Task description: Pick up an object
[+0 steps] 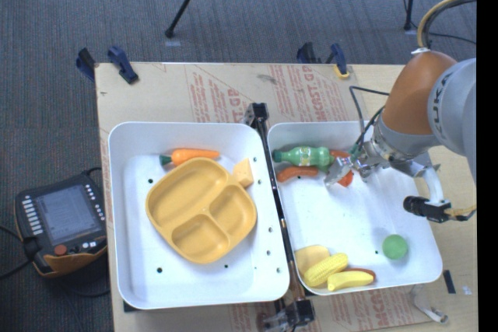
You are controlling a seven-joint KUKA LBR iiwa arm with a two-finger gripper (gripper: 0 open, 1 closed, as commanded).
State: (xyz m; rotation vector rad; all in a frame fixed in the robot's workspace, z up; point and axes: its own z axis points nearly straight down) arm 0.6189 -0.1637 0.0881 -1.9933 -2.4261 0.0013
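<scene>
My gripper (342, 172) is low in the right bin (354, 218), near its far edge. It sits just right of a green bottle (303, 156) that lies on its side, and of an orange-red sausage-like piece (297, 172) below the bottle. A small red piece (347, 179) shows right at the gripper's tip; whether it is held is not clear. Nearer the front of that bin are a green ball (394, 246), a yellow corn cob (325, 269), a pale yellow slice (310, 254) and a yellow-and-red piece (351, 280).
The left bin (128, 245) holds a yellow divided plate (201, 208), an orange carrot (193, 155) behind it and a pale orange wedge (243, 172) at its right. The arm (424, 109) leans in over the right bin's far right corner. A pendant (58, 221) lies left of the bench.
</scene>
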